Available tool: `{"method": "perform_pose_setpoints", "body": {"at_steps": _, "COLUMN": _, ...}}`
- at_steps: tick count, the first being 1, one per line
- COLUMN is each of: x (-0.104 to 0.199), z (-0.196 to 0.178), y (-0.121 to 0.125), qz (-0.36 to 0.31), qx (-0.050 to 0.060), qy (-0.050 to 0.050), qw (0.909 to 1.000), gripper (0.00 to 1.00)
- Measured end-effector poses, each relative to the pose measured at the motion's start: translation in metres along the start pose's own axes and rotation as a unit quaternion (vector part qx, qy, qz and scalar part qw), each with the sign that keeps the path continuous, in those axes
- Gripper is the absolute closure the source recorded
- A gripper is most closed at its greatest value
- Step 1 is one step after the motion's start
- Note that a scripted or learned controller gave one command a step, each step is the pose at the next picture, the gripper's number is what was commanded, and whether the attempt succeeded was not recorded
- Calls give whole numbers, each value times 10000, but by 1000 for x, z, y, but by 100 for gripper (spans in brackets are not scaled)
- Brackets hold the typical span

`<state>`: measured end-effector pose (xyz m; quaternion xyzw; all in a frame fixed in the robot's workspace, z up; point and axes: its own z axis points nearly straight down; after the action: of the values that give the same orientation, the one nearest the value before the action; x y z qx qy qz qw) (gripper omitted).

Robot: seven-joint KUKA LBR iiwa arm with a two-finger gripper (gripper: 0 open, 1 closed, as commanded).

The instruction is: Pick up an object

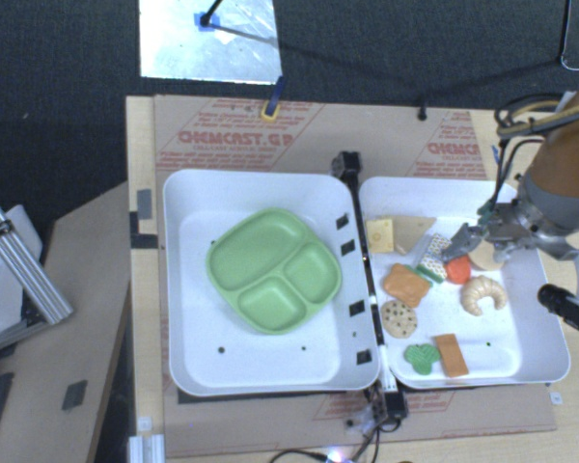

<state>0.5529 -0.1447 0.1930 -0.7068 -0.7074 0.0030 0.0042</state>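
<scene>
A red, tomato-like piece (458, 270) lies in the right bin (540, 355), directly under the tip of the tool (460, 246). The arm (560, 177) reaches in from the right, wrist bent down toward the bin. Whether the tool is apart or together cannot be told, nor whether it touches the red piece. A croissant (484, 295) sits just below the tool, an orange slab (405, 285) to its left, a cookie (399, 318) beyond that. The green divided plate (273, 270) rests in the left bin (188, 336), well apart on the surface (87, 249).
</scene>
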Motion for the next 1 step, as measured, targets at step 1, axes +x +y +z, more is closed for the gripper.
{"method": "perform_pose_setpoints", "body": {"at_steps": 1, "x": 0, "z": -6, "y": 3, "qz": -11, "qx": -55, "qy": -10, "qw": 10000, "gripper": 0}}
